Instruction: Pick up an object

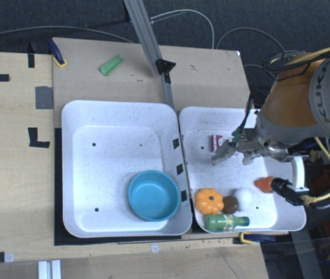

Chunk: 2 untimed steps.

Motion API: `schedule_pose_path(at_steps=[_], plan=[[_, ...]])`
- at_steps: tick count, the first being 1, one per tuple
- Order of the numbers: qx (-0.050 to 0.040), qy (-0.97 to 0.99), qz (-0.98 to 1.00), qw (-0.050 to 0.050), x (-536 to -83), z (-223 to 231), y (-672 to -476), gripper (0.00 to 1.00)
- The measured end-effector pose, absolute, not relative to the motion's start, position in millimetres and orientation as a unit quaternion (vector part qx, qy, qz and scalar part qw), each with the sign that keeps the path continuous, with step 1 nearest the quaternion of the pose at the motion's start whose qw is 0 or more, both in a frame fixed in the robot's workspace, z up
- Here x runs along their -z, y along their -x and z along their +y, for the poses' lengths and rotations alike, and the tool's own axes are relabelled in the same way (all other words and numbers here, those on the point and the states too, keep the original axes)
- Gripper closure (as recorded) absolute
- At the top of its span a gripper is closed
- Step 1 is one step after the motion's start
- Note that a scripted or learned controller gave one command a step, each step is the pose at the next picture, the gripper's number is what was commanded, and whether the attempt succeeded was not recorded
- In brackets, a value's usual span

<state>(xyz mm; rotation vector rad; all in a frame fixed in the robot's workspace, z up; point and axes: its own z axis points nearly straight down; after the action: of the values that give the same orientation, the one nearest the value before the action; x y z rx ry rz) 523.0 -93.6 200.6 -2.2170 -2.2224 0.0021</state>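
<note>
On the grey upper casing of my arm [326, 100], at the view's right edge, I read parts of the white letters "KU" running vertically. The small red-and-white packet [215, 142] bears print too small to read.

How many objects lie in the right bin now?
6 can be seen: a small dark red item beside the pincer, an orange pumpkin, a brown ball, a white ball, a green bottle and an orange-red piece. The arm may hide more.
</note>
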Motion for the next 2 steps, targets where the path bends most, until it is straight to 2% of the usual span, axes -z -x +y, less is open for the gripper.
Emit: schedule_pose_path(at_steps=[1, 2], plan=[[-0.0006, 0.706, -0.708, 0.001, -201, -94, -523.0, 0.00], [-0.0026, 0.707, -0.707, 0.003, -151, -100, -514.4, 0.00]])
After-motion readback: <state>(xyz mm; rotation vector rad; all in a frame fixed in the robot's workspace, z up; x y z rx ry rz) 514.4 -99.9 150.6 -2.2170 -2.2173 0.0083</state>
